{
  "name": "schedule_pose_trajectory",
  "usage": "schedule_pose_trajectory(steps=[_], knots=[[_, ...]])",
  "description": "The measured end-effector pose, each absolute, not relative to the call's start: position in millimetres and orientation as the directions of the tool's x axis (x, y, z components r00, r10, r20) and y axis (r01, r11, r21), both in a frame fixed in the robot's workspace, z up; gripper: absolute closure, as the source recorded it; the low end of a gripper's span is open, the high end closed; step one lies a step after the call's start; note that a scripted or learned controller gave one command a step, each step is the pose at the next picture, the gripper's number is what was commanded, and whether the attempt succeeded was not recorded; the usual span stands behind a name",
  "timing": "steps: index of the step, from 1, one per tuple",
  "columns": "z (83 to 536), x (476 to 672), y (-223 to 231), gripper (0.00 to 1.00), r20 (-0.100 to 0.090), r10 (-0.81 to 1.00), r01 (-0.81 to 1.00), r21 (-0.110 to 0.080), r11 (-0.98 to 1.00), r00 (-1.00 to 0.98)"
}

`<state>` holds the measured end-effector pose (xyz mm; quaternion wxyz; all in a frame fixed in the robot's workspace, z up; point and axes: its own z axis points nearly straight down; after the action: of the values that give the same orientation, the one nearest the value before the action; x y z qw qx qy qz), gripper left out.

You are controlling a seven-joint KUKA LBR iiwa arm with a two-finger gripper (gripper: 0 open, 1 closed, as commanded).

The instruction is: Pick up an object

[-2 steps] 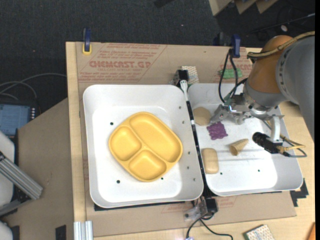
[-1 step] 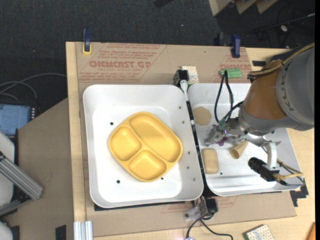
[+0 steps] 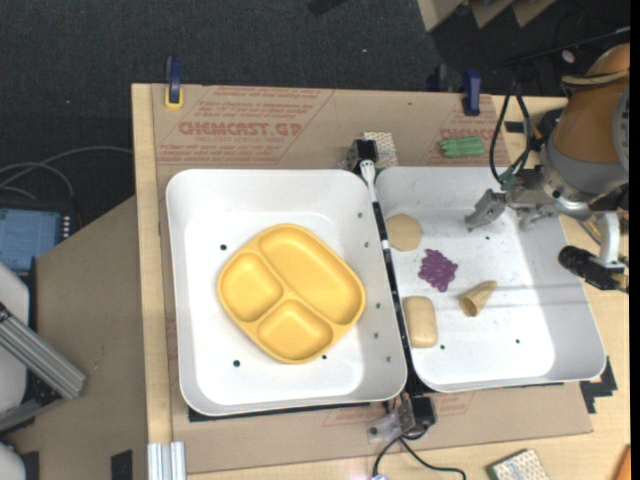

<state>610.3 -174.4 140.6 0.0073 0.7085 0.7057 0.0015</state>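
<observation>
You have four small objects to pick from, all lying in the right shallow white bin (image 3: 560, 353): a round tan cookie-shaped piece (image 3: 404, 232) near the bin's left wall, a purple bunch of toy grapes (image 3: 437, 268) just right of and below it, a tan cone-shaped piece (image 3: 477, 295) lying on its side near the grapes, and a pale yellow oblong bread-like block (image 3: 419, 321) against the left wall, lower down. None of them touch each other. Your two-finger gripper (image 3: 508, 208) sits over the upper part of this same bin, its fingers spread apart with nothing between them, well clear of the cookie-shaped piece and the grapes. The grey arm with its orange band (image 3: 600, 78) comes in from the right edge.

The left shallow white bin (image 3: 200, 208) holds a yellow plastic divided plate (image 3: 290, 292) with three compartments, sitting tilted near the middle. A small green object (image 3: 462, 148) rests on the bench above the right bin
</observation>
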Motion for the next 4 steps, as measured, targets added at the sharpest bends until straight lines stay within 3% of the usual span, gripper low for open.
schedule_pose_trajectory(steps=[1, 2, 3, 4], knots=[[82, 583.2, -117, 0.00, 0.003, 1.000, 1.000, -0.003, 0.002, -0.002], [85, 639.9, -95, 0.00, -0.001, 1.000, 1.000, 0.007, 0.004, -0.004], [192, 642.9, -23, 0.00, 0.002, 1.000, 1.000, 0.013, 0.008, -0.008], [144, 646.9, -107, 0.00, 0.000, 1.000, 1.000, -0.004, -0.007, 0.007]])
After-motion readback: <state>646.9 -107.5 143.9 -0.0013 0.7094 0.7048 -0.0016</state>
